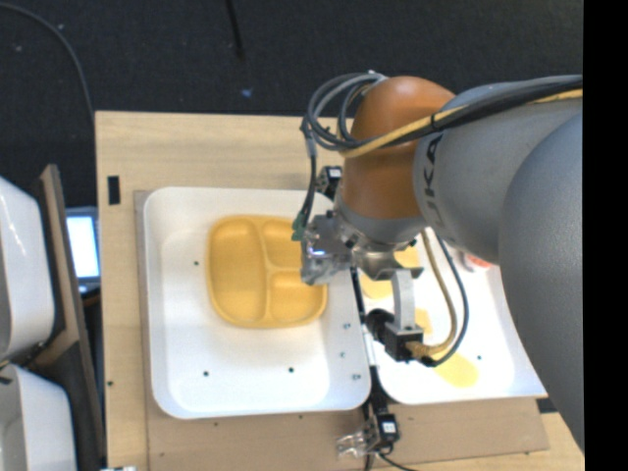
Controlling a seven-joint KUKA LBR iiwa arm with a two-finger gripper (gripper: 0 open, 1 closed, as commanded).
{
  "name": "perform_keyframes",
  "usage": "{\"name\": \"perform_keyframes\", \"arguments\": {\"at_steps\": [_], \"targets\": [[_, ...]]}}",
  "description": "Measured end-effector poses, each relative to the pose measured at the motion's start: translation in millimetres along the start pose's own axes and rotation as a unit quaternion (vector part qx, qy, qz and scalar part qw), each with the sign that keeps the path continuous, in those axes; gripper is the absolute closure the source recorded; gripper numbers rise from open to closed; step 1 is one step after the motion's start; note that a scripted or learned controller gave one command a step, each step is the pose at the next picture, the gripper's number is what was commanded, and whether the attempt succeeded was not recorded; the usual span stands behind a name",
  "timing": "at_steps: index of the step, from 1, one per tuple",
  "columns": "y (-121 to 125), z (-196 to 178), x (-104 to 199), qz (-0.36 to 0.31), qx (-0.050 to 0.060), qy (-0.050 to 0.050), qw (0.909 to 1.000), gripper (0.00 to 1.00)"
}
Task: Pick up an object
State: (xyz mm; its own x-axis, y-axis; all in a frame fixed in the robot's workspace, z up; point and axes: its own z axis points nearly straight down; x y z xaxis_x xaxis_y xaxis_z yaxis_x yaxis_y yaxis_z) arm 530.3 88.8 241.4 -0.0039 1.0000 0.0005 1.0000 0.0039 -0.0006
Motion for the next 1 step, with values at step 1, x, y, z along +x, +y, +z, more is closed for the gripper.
{"name": "perform_keyframes", "arguments": {"at_steps": [1], "targets": [[0.4,-0.5,-2.2,0.002,0.000,0.000,1.0000,0.00]]}}
